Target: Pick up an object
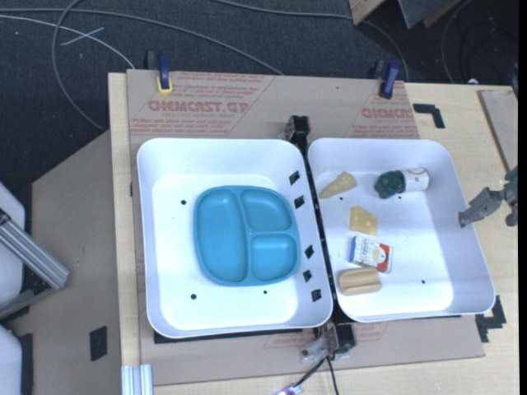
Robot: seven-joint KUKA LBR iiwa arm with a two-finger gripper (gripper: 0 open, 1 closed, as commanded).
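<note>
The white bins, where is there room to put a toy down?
Free patches: the right bin's floor right of the carton, and the left bin's floor around the blue plate. Crowded: the right bin's left half, holding the wedge, cheese, carton, bread roll and green bottle.

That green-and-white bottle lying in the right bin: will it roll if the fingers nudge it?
Probably. The bottle lies on its side and looks round, so a sideways nudge may roll it across the right bin. It seems small and likely light. Its smooth surface could slip; gripping across the body seems safer.
</note>
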